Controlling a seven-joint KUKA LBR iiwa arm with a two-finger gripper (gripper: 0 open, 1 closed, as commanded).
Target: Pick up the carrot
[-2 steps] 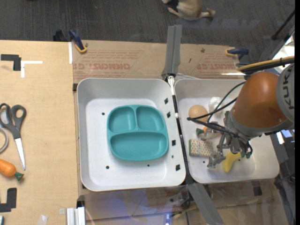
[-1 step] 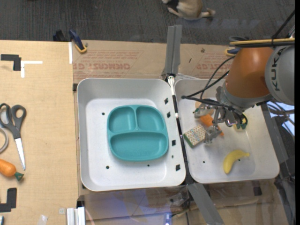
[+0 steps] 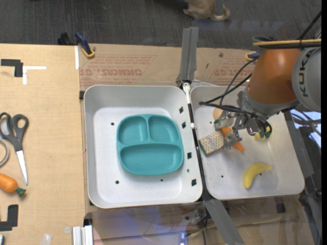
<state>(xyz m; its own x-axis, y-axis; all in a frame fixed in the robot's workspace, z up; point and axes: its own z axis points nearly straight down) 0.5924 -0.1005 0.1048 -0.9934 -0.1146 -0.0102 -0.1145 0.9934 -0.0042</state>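
A small orange carrot (image 3: 238,146) lies in the right bin (image 3: 286,182), near its left-centre. My gripper (image 3: 231,132) is down in that bin right over the carrot's upper end and covers part of it. Orange shows on both sides of the gripper's tip. The arm's orange band (image 3: 271,75) hangs above the bin's far right.
A tan, speckled block (image 3: 211,143) touches the carrot's left side. A banana (image 3: 254,173) lies toward the front of the right bin, and a pale round item (image 3: 218,115) sits behind the gripper. The left bin holds a teal divided plate (image 3: 150,144). Scissors (image 3: 15,137) and a second carrot (image 3: 7,184) lie on the bench at far left.
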